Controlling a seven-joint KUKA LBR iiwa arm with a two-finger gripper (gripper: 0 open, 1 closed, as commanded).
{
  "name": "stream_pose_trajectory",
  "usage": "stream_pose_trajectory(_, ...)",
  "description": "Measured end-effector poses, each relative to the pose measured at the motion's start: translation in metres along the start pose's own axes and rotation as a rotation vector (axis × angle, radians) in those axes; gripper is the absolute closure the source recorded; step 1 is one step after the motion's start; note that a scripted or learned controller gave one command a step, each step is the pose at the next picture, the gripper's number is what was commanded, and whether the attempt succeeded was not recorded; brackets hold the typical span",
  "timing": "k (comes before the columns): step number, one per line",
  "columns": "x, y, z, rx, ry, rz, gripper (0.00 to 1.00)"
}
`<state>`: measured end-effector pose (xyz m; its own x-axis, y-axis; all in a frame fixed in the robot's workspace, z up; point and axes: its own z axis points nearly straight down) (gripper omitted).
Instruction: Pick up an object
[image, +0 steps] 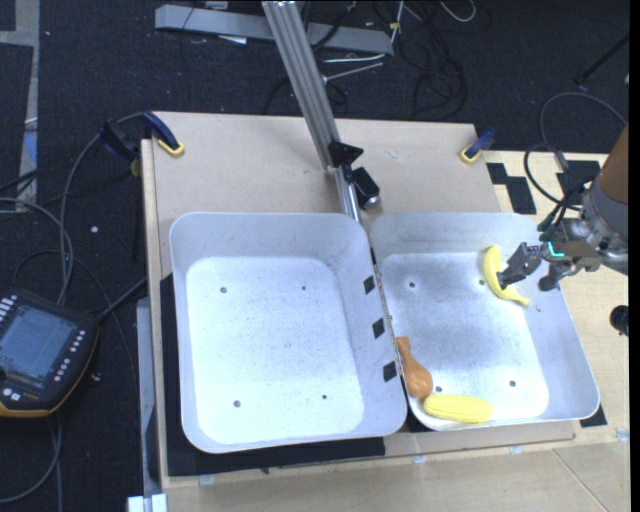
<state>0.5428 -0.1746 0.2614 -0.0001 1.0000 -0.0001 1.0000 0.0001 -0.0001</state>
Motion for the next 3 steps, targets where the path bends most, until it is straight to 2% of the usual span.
stream_pose_trajectory(1, 0.000, 0.000, 0.000, 0.000, 0.000, 0.000, 0.00)
stream_pose_trajectory(2, 0.002, -0.005, 0.043, 0.003, 0.001, 0.000, 0.00)
stream_pose_trajectory(3, 0.009, -0.003, 0.103, 0.005, 0.001, 0.000, 0.00)
